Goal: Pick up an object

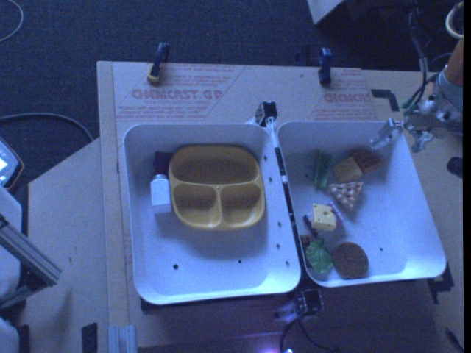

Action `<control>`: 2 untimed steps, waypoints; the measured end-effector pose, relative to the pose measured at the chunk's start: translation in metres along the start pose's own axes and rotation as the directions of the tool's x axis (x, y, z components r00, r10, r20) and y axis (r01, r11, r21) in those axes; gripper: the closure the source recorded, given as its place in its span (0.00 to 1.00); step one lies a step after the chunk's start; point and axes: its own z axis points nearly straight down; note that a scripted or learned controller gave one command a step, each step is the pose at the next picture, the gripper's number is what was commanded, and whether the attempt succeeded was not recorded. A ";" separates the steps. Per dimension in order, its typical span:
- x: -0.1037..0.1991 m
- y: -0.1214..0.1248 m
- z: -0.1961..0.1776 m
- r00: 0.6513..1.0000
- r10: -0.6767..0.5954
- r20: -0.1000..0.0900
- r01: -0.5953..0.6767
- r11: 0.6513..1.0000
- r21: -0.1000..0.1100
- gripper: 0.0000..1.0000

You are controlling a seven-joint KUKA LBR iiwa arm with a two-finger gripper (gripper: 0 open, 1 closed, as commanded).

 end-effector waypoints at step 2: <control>0.002 0.000 0.034 1.000 -0.004 0.003 0.004 1.000 -0.011 0.00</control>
